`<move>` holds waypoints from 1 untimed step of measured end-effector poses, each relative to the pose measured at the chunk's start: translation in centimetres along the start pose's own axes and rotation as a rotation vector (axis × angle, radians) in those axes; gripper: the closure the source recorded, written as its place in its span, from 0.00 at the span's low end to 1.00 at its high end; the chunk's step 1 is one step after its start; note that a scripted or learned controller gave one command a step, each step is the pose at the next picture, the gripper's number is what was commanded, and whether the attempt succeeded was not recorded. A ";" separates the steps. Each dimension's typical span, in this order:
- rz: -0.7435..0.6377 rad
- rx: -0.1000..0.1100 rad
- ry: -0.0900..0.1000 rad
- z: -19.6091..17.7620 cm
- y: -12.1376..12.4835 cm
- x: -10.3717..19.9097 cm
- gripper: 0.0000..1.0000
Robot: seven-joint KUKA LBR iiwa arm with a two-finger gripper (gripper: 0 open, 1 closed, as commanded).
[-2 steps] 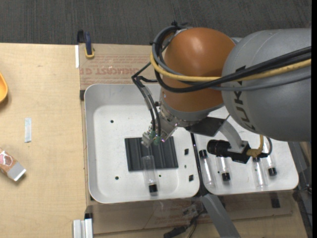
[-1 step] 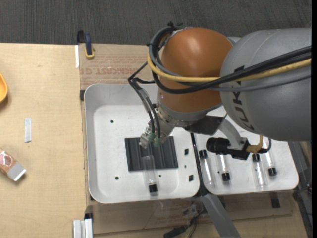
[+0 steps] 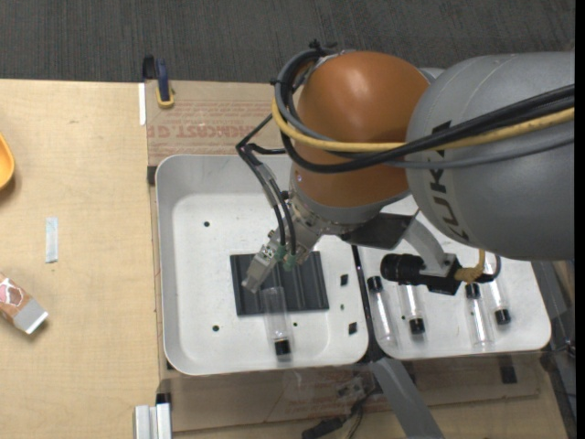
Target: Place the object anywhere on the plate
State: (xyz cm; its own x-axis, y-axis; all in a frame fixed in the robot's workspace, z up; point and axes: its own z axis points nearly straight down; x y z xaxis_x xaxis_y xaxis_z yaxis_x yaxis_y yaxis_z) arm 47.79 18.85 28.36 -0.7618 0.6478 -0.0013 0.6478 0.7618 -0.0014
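I am hanging my claw over the left bin, above the far-left part of the dark ribbed plate. From this slanted view I cannot tell whether the claw is apart, together or clamped on anything. The clear tube is lying just near of the claw. Its far end is resting over the plate's near edge, almost under my tip. Its black cap is pointing toward the near wall of the bin, off the plate and on the white floor. What matters here is that long axis: it is running far-to-near with a slight lean to the right, so the tube is straddling the plate's edge, not sitting fully on it. I am judging that the tube needs shifting toward the far side, along its own length, to bring the capped end onto the ribs. A round tube may roll sideways across those ribs if I nudge it crookedly. The other tubes are lying in the right bin, well apart from my claw.
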 end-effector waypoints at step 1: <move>0.000 0.000 0.000 0.0 0.0 0.0 0.00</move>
State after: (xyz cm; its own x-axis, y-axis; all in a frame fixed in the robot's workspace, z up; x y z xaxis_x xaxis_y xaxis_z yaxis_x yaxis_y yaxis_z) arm 47.79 18.85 28.36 -0.7618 0.6478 -0.0013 0.6478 0.7618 -0.0014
